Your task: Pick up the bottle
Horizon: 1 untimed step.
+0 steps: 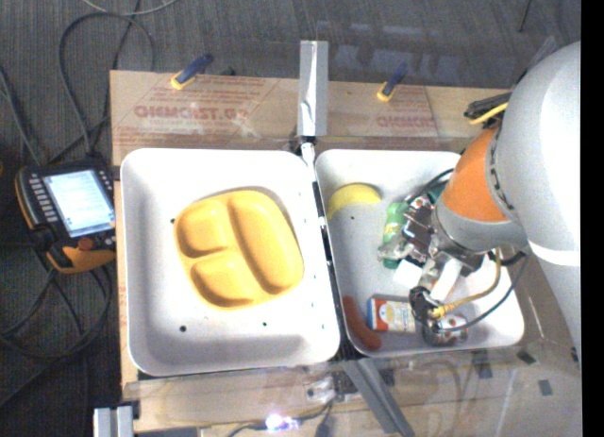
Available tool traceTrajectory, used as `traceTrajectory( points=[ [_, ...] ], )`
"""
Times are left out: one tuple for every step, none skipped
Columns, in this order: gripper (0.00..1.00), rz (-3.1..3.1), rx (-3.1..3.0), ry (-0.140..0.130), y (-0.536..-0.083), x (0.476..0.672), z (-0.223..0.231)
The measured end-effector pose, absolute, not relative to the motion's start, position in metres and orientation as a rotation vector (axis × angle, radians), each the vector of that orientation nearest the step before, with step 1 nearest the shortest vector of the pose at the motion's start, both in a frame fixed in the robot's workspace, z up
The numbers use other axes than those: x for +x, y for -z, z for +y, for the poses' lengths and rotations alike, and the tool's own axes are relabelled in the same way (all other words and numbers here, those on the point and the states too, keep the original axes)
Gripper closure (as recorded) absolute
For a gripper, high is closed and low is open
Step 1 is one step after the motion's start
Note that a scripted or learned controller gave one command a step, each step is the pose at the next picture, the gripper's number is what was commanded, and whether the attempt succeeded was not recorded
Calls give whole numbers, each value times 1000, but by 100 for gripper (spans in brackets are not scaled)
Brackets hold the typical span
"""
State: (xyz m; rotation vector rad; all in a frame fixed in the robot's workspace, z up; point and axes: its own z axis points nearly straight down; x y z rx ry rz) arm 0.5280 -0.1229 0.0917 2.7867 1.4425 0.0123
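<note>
As you look down on the bench, you see two shallow white bins side by side on a brown cardboard sheet [217, 114] that carries faded red print; the left bin [142, 265] holds a yellow divided plate [241, 246] near its middle, with three compartments, lying a little turned; the right bin [359, 256] holds the smaller things. A grey upright post [312, 86] stands at 12 o'clock from the seam between the bins; two clamps with yellow and blue parts, one at [192, 70] and one at [392, 81], sit on the far edge of the cardboard. The floor around is dark grey carpet; thin cables [85, 20] run across it at 10 o'clock; a handheld control pendant [68, 204] with a lit screen lies at 9 o'clock, just beside the left bin.

In the right bin, a yellow round object [351, 199] lies at the 11 o'clock corner; the bottle [393, 233], green and pale, lies near the middle of that bin, at about 5 o'clock from the yellow object; a small carton with red and white label [390, 313] lies at 6 o'clock near the front wall, and a dark red sausage-shaped piece [359, 323] is just beside it on its left.

The arm [538, 161] comes in from 3 o'clock; the gripper [425, 237] hangs over the right bin, touching or just beside the right side of the bottle; you cannot tell if it is open or closed, because the wrist and its cables hide that part.
</note>
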Motion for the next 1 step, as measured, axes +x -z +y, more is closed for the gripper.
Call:
traceTrajectory(
  points=[
    [100,665,3069,13,-236,555,-116]
  ],
)
